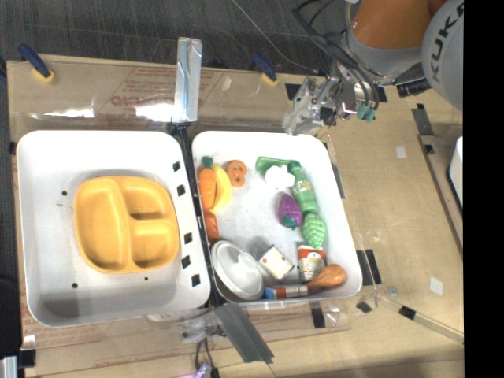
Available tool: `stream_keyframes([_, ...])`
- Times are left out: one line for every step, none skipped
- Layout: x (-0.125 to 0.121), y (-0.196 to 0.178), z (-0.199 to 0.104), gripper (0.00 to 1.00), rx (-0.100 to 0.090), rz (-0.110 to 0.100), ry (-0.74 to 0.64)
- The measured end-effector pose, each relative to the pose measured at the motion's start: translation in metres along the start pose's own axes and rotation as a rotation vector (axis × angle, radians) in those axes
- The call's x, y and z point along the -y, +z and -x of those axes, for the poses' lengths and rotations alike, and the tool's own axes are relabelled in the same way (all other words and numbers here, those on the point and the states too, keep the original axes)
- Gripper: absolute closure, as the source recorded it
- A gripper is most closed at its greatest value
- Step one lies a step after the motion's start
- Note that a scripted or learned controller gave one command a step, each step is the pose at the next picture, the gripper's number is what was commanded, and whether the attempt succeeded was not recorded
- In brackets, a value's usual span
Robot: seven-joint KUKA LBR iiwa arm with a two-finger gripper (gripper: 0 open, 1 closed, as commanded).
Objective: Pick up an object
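Found the gripper (321, 110) poised above the far edge of the right bin (337, 211), close to its far right corner and just outside the rim. Could not tell how wide it stood, nor make out anything held in it against the clutter of cables and brackets.

Counted the candidates, all in the right bin: a green bottle (277, 166) near the far edge, closest to the gripper; a purple piece (289, 209) and a green knobbly piece (313, 228) along the right edge; an orange carrot (206, 187) and a yellow banana (222, 189) side by side against the left edge; a metal bowl (236, 270) in the near left corner, with a small white box (276, 262) and a can (311, 260) just beside it along the near edge. Noted a yellow divided tray (126, 220) alone in the left bin (31, 211).

Judged the step to be the approach, with no grasp made yet. Reckoned the next move called for travel inward over the rim, a choice of one target standing apart from its neighbours, then a straight descent. Rated the crowded near edge the riskier pick.
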State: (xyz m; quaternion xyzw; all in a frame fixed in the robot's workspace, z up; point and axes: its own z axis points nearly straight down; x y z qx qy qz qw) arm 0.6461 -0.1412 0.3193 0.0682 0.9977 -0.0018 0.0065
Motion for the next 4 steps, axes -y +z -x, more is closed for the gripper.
stream_keyframes([-0.001, -0.011, 0.001, 1.0, 0.005, -0.001, -0.003])
stream_keyframes([-0.002, 0.003, -0.061, 1.0, -0.014, 0.0, 0.246])
stream_keyframes([-0.004, 0.025, -0.123, 1.0, -0.015, -0.002, 0.466])
stream_keyframes([-0.027, 0.052, -0.175, 1.0, -0.017, -0.003, 0.656])
